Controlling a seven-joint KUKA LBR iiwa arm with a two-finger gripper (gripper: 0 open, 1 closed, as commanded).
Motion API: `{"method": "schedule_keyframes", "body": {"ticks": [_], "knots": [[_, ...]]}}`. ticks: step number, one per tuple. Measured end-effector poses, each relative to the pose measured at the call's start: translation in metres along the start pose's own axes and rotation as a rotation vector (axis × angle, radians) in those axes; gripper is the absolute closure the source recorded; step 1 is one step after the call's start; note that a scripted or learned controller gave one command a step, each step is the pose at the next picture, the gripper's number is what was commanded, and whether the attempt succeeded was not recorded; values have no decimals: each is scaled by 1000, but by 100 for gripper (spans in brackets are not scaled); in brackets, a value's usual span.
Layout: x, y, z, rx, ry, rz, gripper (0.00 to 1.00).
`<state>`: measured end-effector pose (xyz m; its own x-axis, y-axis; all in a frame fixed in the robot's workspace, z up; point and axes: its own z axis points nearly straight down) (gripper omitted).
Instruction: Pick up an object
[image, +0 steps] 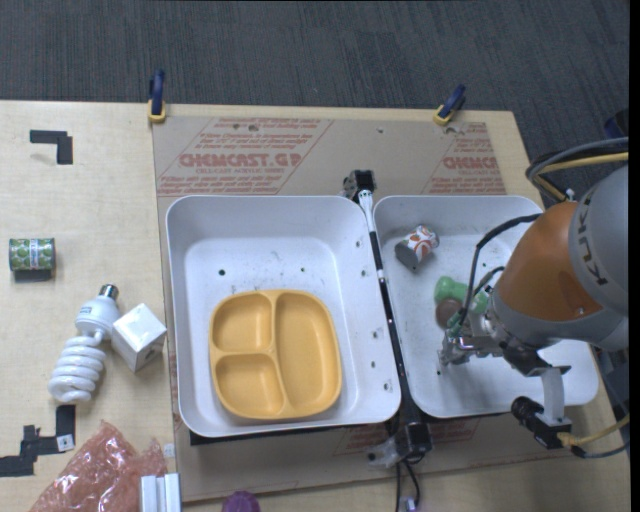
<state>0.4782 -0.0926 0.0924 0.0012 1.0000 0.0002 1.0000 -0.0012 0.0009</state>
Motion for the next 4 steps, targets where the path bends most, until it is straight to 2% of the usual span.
{"method": "schedule_keyframes", "body": {"ticks": [4], "knots": [[0,0,0,-1,0,0,0]]}}
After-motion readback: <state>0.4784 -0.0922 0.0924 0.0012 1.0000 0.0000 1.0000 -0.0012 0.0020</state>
